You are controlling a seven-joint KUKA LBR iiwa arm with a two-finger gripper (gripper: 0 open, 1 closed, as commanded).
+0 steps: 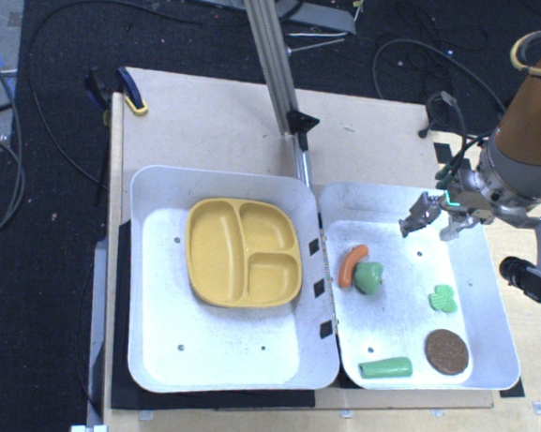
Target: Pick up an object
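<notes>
The right white bin (489, 305) holds several small items: an orange carrot-like piece (351, 264) touching a green rounded toy (369, 278), a light green piece (443, 298), a brown round disc (447, 352) and a green cylinder (385, 367) near the front wall. My gripper (435, 218) hangs over the far part of this bin, above and right of the carrot piece. Its fingers (418, 217) stand apart with nothing between them.
The left white bin (147, 341) bears a yellow divided plate (244, 253). A slanted metal pole (275, 56) rises behind the bins. Cables lie on the dark floor beyond the bench. Bare bin floor lies between the green toy and the light green piece.
</notes>
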